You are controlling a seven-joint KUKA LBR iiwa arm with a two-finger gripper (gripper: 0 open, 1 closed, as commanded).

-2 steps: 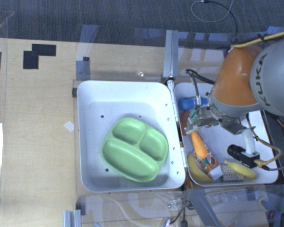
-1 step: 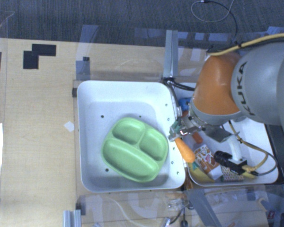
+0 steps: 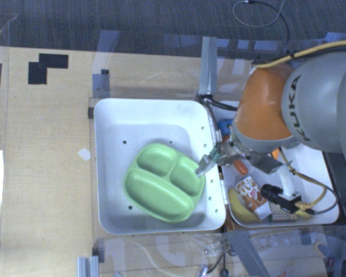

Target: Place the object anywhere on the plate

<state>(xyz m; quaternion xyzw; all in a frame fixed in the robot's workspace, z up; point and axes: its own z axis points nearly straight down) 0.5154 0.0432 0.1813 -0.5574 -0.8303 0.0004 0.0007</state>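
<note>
Right bin (image 3: 328, 172) perhaps half-hidden under arm (image 3: 300, 108).

Even, bright overhead light; no hard shadows. Left bin (image 3: 104, 172) reads clean white, with a soft shadow under the green plate (image 3: 161, 183). Pale glare patches on the clear panels (image 3: 106, 42) along the bench's far edge and at left. Focus slightly soft overall; the arm (image 3: 311, 103) looks blurred at its edges. Carpet at top is dim.
</note>
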